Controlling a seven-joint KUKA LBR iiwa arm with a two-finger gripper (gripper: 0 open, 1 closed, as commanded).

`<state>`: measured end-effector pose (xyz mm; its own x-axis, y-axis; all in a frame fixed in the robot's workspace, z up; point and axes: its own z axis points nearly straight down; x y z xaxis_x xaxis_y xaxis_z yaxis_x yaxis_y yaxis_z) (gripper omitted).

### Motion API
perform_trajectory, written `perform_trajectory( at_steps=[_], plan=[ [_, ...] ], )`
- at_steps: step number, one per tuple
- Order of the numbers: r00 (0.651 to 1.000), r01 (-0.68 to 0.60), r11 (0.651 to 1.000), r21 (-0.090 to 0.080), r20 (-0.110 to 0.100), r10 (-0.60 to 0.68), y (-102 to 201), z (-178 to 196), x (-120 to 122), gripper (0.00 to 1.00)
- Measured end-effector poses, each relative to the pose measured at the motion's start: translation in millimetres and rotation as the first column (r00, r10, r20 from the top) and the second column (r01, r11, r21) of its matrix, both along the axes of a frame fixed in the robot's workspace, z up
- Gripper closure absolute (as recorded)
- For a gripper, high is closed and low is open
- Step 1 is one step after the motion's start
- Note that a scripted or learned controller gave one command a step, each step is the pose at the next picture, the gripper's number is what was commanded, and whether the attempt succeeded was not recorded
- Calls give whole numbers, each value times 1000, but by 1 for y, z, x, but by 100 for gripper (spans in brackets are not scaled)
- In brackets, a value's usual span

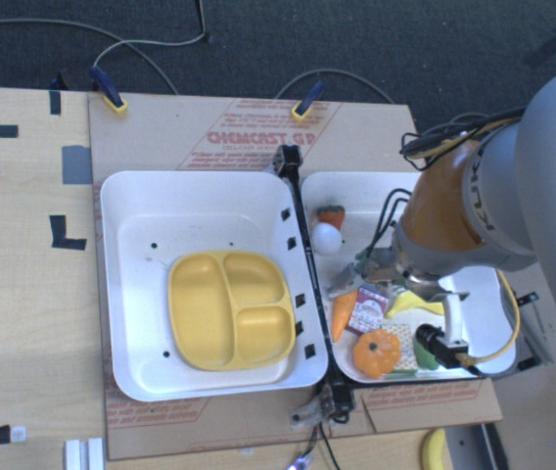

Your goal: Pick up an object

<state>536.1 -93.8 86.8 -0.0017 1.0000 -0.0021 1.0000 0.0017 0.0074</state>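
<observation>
The bench (23,292) carries two bins: the left bin (121,204) holds a yellow divided tray (231,308), while the right bin (356,186) crowds the pickable toys together, an orange pumpkin (377,352) among them. The arm's end effector (395,274) hangs over that heap; whether it's spread or closed, I cannot tell.

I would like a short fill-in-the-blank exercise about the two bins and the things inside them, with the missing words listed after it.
1. The yellow tray lies in the ___ bin.
2. The yellow tray has ___ compartments.
3. The small pumpkin is ___ in colour.
4. The arm reaches over the ___ bin.

Missing words: left; three; orange; right
</observation>
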Motion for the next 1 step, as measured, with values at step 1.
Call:
perform_trajectory(
  at_steps=[1],
  plan=[
    [1000,1,1000,-1,1,-1,-1,10,0,100]
  ],
)
